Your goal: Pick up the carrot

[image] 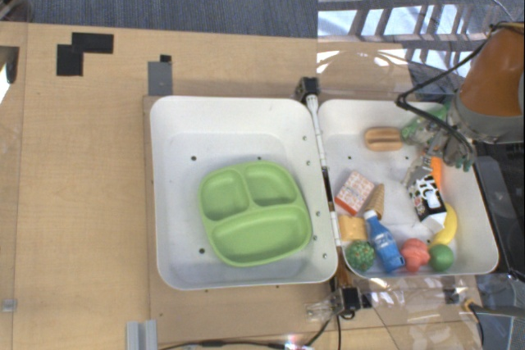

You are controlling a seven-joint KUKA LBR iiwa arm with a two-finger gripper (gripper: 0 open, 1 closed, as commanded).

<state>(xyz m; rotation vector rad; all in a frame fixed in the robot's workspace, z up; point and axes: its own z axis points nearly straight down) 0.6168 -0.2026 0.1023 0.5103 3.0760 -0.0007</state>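
The carrot (437, 171) is a short orange piece in the right bin (344, 127), near its right wall, just above a black-and-white carton (426, 197). My gripper (444, 148) hangs directly over the carrot's upper end, and its lower part merges with cables and the carrot, so I can't make out any grip. The grey arm with its orange band (500, 78) comes in from the upper right. A small green bit (412, 129) sits left of the gripper; I can't say whether it belongs to the carrot.
The right bin also holds a bread roll (383, 138), a pink box (354, 191), a blue bottle (384, 242), a banana (448, 227), a red fruit (416, 254) and a green ball (441, 257). A green divided plate (256, 211) lies in the left bin (180, 176).
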